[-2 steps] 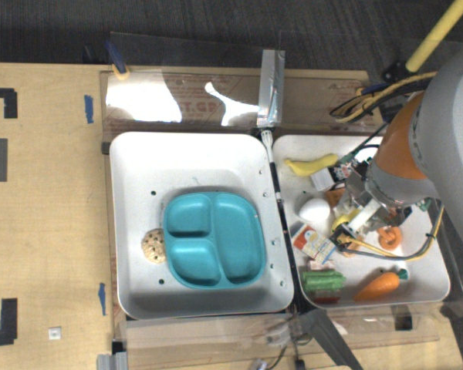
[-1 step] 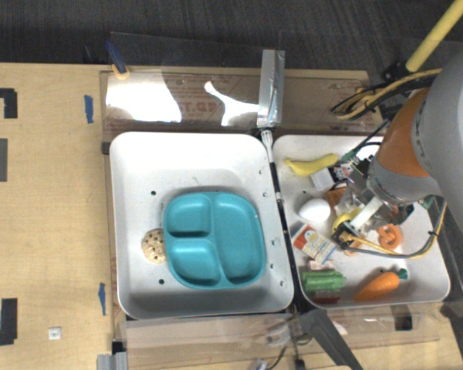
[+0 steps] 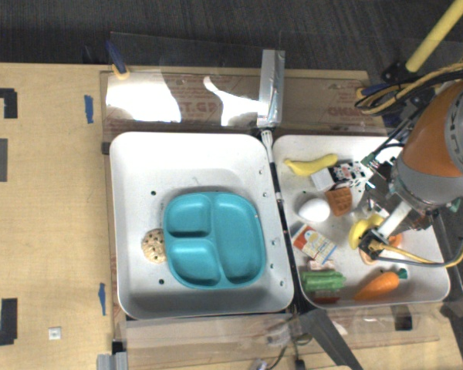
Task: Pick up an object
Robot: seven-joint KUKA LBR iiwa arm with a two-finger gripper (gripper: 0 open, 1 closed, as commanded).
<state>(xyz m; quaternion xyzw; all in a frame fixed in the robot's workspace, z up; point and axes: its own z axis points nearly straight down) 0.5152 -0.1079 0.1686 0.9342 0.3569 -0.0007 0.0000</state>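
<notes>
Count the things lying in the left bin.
2: a teal divided plate in the middle of the left bin, and a small speckled cookie beside the plate's left edge. The plate could hide something small beneath it.

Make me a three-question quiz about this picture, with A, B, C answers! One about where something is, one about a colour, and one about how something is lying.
1. Where is the cookie?
A. In the left bin, beside the plate
B. On top of the plate
C. On the wood outside the bins

2. What colour is the plate?
A. Red
B. Teal
C. Yellow

3. How is the carrot lying?
A. Standing up on its tip
B. Flat on its side
C. Leaning on the plate

Answers:
1. A, the cookie sits on the white floor of the left bin, at the plate's left edge.
2. B, the plate is blue-green all over.
3. B, the carrot's whole length shows, lying on the floor of the right bin.
</notes>
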